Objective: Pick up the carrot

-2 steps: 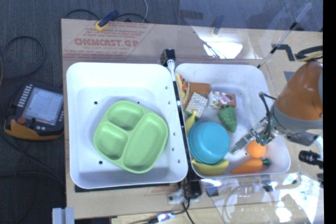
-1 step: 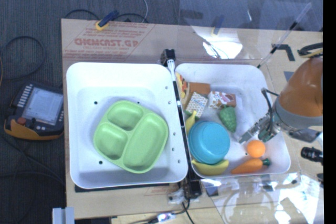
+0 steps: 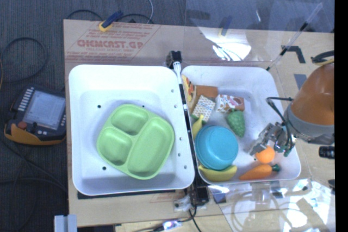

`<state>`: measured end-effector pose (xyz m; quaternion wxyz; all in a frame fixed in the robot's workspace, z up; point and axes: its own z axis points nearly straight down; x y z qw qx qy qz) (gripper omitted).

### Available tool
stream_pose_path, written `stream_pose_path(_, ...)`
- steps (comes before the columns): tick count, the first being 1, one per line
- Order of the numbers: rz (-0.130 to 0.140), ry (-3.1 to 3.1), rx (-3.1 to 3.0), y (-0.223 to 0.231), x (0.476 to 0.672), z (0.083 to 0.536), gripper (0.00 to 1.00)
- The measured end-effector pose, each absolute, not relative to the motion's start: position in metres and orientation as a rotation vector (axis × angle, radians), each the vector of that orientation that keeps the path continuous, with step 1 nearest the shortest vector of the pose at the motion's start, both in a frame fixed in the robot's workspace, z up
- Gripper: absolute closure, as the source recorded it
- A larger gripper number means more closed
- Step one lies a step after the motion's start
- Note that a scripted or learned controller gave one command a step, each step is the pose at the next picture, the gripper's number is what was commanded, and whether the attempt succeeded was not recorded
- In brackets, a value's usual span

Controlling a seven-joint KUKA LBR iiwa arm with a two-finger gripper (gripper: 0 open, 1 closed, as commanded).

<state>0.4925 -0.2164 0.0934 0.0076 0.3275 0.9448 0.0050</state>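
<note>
The gripper (image 3: 272,141) hangs low in the right bin (image 3: 255,74), near its right wall; whether its fingers are spread or pressed together cannot be told, and nothing is seen between them. Touching its near side is one small orange ball (image 3: 265,155). One carrot (image 3: 258,172) lies flat just beyond that, along the bin's near wall, its green end pointing right. Left of these sits one blue bowl (image 3: 217,148), with one banana (image 3: 218,173) curving under its near edge. One green vegetable (image 3: 236,123) lies on the far side of the bowl, beside three small printed food packets (image 3: 204,106). The left bin (image 3: 87,84) holds one green divided plate (image 3: 136,141), well apart from the gripper.
</note>
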Motion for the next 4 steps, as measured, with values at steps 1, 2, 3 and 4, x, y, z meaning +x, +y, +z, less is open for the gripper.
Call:
stream_pose_path(1, 0.003, 2.789, 1.431, -0.157, 0.536, 0.180, 1.00)
stream_pose_path(2, 0.000, 2.791, 1.436, -0.158, 0.534, 0.178, 0.00)
stream_pose_path(3, -0.008, 3.056, 0.631, -0.185, 0.521, 0.092, 0.00)
stream_pose_path(4, 0.004, 3.089, 0.235, -0.218, 0.498, 0.098, 0.00)
